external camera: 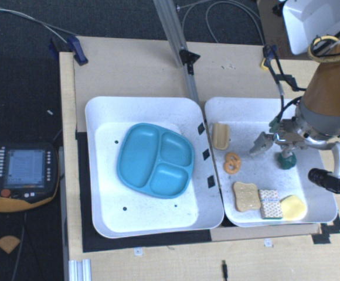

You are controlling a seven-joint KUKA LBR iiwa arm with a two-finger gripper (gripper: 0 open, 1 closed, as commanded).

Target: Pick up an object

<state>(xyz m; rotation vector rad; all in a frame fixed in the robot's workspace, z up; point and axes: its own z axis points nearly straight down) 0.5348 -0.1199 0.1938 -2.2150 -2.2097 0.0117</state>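
My gripper (275, 147) hangs over the middle of the right bin (258, 107) and stands open, with nothing seen between its fingers. One grey finger (262, 144) points left. A small teal object (286, 160) lies just under the gripper's right side, partly covered by it. A pretzel (231, 163) lies to the gripper's left, and a tan bun-like piece (220, 136) rests by the bin's left wall. Along the bin's front edge sit a toast slice (246, 196), a checkered square (269, 204) and a yellow lump (293, 207).
The left bin (105, 215) holds a blue divided plate (156, 159). A metal pole (176, 28) slants down to the wall between the two bins. A handheld control pendant (22, 174) lies on the floor at the far left.
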